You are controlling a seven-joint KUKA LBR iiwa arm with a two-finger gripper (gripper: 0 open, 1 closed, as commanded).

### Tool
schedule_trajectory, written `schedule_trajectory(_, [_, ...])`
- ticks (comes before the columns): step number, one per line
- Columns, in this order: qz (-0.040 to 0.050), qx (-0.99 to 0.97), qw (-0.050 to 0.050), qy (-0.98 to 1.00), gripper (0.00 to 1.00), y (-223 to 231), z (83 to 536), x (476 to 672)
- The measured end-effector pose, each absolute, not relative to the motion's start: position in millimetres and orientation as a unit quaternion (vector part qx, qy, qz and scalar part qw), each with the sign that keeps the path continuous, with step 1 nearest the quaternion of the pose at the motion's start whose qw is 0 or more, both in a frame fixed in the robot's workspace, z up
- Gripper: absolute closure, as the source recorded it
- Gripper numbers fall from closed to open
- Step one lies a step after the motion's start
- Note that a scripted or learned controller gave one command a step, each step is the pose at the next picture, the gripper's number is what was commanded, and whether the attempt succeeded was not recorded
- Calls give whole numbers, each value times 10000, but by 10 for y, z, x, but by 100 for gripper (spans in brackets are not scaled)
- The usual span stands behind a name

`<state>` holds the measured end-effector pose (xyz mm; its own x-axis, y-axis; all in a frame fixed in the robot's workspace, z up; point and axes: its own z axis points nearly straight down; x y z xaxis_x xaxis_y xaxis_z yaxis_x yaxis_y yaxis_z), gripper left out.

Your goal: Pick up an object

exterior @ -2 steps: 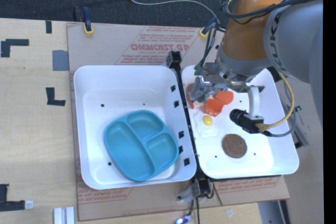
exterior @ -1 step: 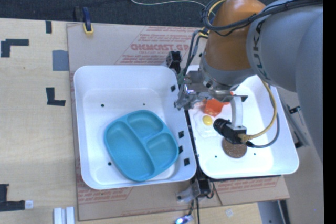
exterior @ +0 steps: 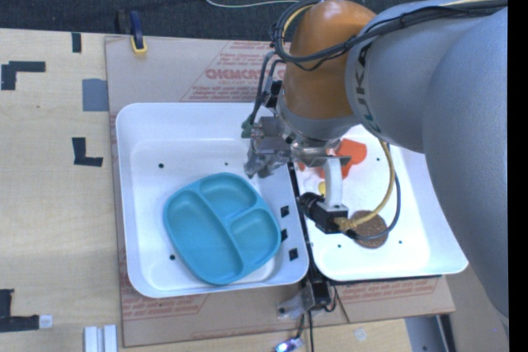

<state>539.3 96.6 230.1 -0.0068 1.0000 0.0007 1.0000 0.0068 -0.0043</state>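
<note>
A blue divided plate (exterior: 223,227) looks like smooth, matt plastic. It lies in the left shallow white bin (exterior: 136,177), whose plastic has a soft sheen. The right white bin (exterior: 437,247) looks the same. Under both lies a flat sheet of brown cardboard (exterior: 177,74), matt, with red print. The arm's orange band (exterior: 326,53) is glossy, its grey shell (exterior: 445,78) smooth.

blue divided plate (exterior: 221,227): three compartments, lying flat and face up | in the left bin, toward its near right corner | orange object (exterior: 353,152): right bin, partly hidden by the arm | brown round object (exterior: 370,231): right bin, near its middle
</note>
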Motion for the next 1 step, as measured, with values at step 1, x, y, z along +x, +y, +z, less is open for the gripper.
schedule_trajectory(1, [13,-7061,10,-7081,0,935,2306,5398])
